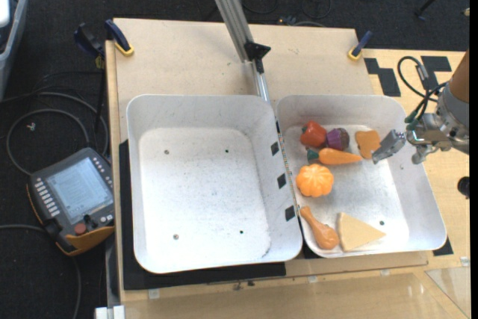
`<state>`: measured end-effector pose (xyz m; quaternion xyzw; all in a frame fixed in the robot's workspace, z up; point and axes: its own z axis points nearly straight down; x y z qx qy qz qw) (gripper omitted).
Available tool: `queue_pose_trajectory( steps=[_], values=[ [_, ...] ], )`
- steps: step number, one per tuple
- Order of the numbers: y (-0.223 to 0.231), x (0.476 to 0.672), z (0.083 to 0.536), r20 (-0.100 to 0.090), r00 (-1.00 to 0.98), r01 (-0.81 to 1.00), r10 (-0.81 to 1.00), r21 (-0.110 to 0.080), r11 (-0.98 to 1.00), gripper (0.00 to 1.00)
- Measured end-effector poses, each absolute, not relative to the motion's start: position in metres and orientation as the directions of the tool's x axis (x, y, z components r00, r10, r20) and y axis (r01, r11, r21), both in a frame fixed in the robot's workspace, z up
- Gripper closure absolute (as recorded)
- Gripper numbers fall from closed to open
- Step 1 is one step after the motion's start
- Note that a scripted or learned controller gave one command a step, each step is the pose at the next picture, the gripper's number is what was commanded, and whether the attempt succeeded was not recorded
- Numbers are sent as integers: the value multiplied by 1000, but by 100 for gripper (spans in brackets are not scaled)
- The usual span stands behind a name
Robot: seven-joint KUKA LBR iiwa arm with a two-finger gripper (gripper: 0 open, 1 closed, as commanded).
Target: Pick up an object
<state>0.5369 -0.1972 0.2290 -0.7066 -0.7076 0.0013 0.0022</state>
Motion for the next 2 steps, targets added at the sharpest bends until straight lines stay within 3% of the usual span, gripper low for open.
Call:
queue_pose_trajectory(
  steps=[1,2],
  values=[
    [-197,538,231,0,-1,1000,1000,0,1,0],
    [-199,529,184,1,2,1000,1000,-5,-2,0]
  ],
)
